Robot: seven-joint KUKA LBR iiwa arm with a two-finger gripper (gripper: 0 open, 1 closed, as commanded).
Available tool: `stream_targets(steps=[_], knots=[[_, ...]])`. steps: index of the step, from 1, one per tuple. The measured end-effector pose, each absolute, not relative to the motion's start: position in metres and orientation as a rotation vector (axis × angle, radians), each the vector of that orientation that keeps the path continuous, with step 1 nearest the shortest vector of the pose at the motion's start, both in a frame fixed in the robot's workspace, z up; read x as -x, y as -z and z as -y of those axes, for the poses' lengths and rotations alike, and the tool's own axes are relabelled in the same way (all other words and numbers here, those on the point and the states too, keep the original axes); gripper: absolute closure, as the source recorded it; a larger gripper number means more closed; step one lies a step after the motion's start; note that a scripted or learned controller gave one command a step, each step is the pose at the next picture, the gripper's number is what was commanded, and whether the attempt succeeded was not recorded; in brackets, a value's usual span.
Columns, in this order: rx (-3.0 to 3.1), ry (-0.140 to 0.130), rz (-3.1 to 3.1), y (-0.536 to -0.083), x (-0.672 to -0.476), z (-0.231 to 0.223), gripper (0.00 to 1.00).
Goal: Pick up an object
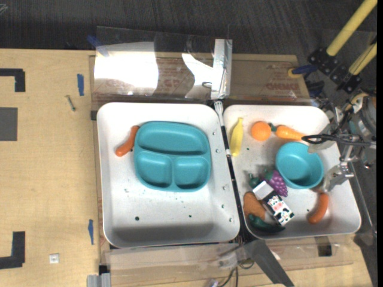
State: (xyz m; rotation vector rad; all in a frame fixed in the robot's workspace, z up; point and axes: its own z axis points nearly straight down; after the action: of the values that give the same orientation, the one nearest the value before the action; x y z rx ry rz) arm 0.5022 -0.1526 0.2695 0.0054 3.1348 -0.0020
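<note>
Two white bins, toy food and dishes; arm at the right edge.

Left bin (114, 220): teal divided tray (172, 155), with an orange sausage (126, 142) touching its left rim. Right bin (347, 217): yellow banana (237, 136) against the left wall; orange fruit (260, 130) and carrot (288, 133) along the back; teal bowl (299, 164) at centre; purple grapes (277, 182) touching the bowl's left side; a black-and-white patterned box (274, 203) lying over a brownish piece (252, 205) and a dark green item (263, 223), both partly hidden; a second orange sausage (319, 208) near the front right. The gripper (335, 175) sits just right of the bowl, above that sausage; dark cables cross the bowl's rim, the arm is cut off, and whether its fingers are spread or closed cannot be made out. Nothing is seen held.
</note>
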Motion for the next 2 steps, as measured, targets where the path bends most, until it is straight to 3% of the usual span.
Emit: stream_targets(steps=[1, 2], knots=[[0.279, 0.009, -3.114, -0.09, -0.49, 0.179, 0.0], [0.28, 0.022, -3.09, -0.107, -0.498, 0.179, 1.0]])
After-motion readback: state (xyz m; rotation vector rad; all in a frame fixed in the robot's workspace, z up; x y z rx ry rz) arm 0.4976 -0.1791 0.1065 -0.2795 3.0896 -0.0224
